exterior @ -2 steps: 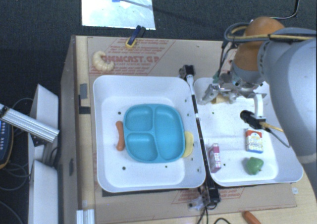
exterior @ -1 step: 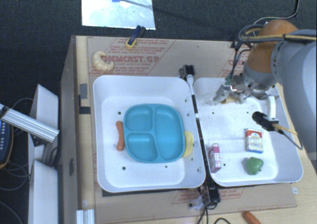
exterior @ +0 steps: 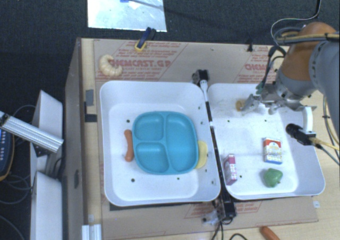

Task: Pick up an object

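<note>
At the upper right of the frame the gripper (exterior: 254,104) reaches down into the right bin (exterior: 297,188); whether it is spread or closed cannot be made out. A small tan object (exterior: 240,105), half hidden, sits just beside it. Lower in that bin lie a red-topped box (exterior: 272,150), a green object (exterior: 273,177) and a pink carton (exterior: 230,168). The left bin (exterior: 119,183) holds a blue divided tray (exterior: 163,142) and a sausage (exterior: 128,145).

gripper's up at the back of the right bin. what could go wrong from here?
1. The gripper sits by a small tan item near the right bin's back wall; it may nudge it away instead of grasping.
2. The pink box leans against the divider, leaving poor finger room.
</note>
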`<state>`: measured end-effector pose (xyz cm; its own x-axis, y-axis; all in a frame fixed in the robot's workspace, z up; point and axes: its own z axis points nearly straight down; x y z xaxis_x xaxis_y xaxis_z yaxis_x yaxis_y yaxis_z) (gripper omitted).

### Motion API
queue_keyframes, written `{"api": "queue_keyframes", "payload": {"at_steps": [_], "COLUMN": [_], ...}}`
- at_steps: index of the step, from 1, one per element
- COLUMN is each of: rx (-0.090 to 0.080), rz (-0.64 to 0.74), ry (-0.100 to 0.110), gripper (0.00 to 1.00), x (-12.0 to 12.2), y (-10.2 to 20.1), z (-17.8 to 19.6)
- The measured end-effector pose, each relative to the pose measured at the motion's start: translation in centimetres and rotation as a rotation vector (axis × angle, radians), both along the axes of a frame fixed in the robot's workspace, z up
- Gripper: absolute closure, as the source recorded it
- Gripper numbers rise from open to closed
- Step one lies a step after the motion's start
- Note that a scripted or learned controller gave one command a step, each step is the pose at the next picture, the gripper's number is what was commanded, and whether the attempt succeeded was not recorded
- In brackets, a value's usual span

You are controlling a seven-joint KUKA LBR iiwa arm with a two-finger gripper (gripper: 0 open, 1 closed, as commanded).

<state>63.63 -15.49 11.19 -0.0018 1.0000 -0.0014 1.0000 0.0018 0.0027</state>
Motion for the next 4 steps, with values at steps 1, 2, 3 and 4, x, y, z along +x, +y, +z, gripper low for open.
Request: {"api": "queue_keyframes", "payload": {"at_steps": [1, 2, 3, 4], "rx": [0.0, 0.0, 0.0, 0.002], "rz": [-0.001, 0.002, 0.0, 0.0], "ry": [0.002, -0.005, 0.002, 0.003], "gripper": [0.0, 0.0, 0.0, 0.0], "x": [-4.7, 3.4, -2.1, -10.5], "y": [-4.0, -2.3, -3.1, 4.3], "z": [-2.8, -0.6, -2.8, -2.8]}}
